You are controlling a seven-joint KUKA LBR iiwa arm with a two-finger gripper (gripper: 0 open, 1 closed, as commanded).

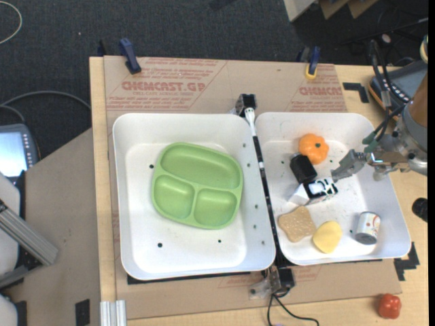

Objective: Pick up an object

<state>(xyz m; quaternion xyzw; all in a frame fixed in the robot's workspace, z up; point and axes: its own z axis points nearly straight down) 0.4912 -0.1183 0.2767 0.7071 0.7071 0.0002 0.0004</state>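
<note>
The gripper (346, 165) sits low over the right bin (391, 202), reaching in from the right edge, its tip aimed left and slightly down toward the cluster of objects. The step in hand appears to be the approach: nothing sits between the fingers. Whether the fingers are spread or pressed together cannot be told; they read as one grey wedge.

Likely target: the black object (304, 168), nearest the tip and just left of it. It lies flat in the middle of the right bin, just below the orange ball (313, 146), with a white-and-black item (319, 189) at its lower end. Its long axis runs diagonally, from upper left to lower right. Which end is the front cannot be told.

Other candidates in the same bin: toast (296, 224) and a yellow piece (327, 237) near the front wall, and a small can (367, 227) on its side to the right.

The next move calls for:
- travel left until the fingers straddle the black object;
- wrist rotation so the fingers close across its short width, square to the diagonal;
- clearance from the ball, which lies close by.

The left bin (129, 202) holds a green tray (197, 185).
</note>
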